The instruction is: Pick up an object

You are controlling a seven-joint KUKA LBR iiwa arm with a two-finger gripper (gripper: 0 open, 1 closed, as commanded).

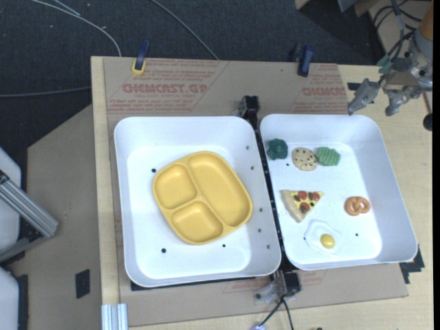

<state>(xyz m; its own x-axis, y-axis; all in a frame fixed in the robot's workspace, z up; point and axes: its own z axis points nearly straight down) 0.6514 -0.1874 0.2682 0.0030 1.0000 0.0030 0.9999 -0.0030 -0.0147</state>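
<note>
The right bin [385,157] holds several toy foods: a dark green broccoli [277,148], a cookie [304,159], a light green piece [328,156], a pizza slice [301,202], a pretzel [357,205] and a fried egg [323,238]. My gripper [378,100] hangs above the bin's far right corner, off beyond the rim, with its two grey fingers spread apart and nothing between them. It is well away from all the food.
The left bin [137,150] carries a yellow divided plate [201,196]. A black clamp [250,106] sits between the bins at the back. Blue clips [304,59] hold the cardboard's far edge. A metal rail [24,205] lies at the left.
</note>
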